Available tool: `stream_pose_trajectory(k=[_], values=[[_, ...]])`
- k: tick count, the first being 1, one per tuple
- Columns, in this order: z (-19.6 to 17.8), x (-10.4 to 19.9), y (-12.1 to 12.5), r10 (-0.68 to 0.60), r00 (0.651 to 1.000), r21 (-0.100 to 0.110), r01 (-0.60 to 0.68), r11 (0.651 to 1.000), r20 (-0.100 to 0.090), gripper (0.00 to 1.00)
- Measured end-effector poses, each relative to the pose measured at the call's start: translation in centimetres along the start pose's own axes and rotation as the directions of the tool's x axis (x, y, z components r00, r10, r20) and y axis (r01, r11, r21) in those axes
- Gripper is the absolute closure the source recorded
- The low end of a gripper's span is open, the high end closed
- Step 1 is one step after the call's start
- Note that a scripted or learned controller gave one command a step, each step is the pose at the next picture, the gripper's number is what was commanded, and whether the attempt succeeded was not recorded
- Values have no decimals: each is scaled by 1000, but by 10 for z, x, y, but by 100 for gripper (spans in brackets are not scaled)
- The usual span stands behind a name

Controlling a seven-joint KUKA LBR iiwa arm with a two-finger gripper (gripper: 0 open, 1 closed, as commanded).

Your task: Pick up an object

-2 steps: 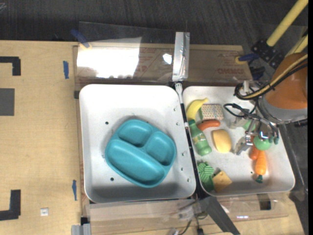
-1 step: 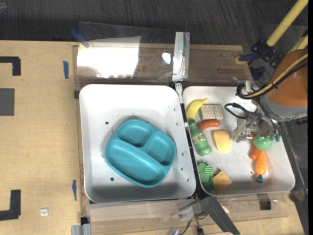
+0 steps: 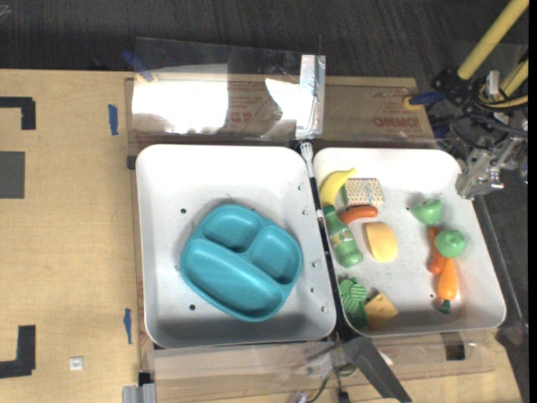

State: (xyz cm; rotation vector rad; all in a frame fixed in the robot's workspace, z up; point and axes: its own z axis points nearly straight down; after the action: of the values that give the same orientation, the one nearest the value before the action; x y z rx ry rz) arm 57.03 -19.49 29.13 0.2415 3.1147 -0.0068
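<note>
The right bin (image 3: pixel 403 162) holds several toy foods. A yellow banana (image 3: pixel 334 185) lies at its upper left beside a speckled box (image 3: pixel 363 193) and a red sausage (image 3: pixel 359 214). Below them are a green bottle (image 3: pixel 342 240) and a yellow lemon (image 3: pixel 382 242). A green pepper (image 3: pixel 427 211), a green apple (image 3: pixel 451 243) and an orange carrot (image 3: pixel 447 282) lie on the right side. A leafy green piece (image 3: pixel 353 299) and a cheese wedge (image 3: pixel 380 309) sit at the front. My gripper (image 3: pixel 478 177) hovers at the bin's upper right corner, apart from all the toys.
The left bin (image 3: pixel 159 183) bears a teal divided plate (image 3: pixel 242 260). A clear plastic sheet and a taped post (image 3: pixel 309 95) stand behind the bins. Cables and a yellow pole (image 3: pixel 499 28) crowd the far right. Cardboard bench (image 3: pixel 59 225) stretches to the left.
</note>
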Motion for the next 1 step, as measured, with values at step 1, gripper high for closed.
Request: stream_pose_trajectory(k=[1], values=[[23,-57,37,-66,998,-5,66,998,-11,100]])
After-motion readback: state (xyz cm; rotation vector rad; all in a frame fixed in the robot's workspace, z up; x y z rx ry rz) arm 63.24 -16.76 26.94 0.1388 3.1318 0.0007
